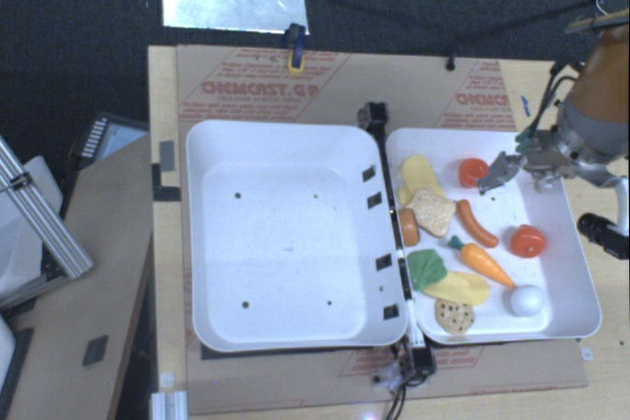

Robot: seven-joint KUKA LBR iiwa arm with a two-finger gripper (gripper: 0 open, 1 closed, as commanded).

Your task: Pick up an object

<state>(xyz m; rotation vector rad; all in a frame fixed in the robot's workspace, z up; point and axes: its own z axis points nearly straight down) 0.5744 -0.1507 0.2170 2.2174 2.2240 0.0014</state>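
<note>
The left bin (285, 231) is lying beside the right bin (576, 251), which is holding toy food. The jaws (499, 172) are hovering at its 12 o'clock edge, touching a red tomato (472, 171); their opening is unclear.

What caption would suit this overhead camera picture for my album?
A robot arm's gripper hovers beside a red tomato in the right bin of toy food.

The bench (246, 74), apparently topped with printed cardboard, carries 2 white bins (285, 231) side by side.
</note>
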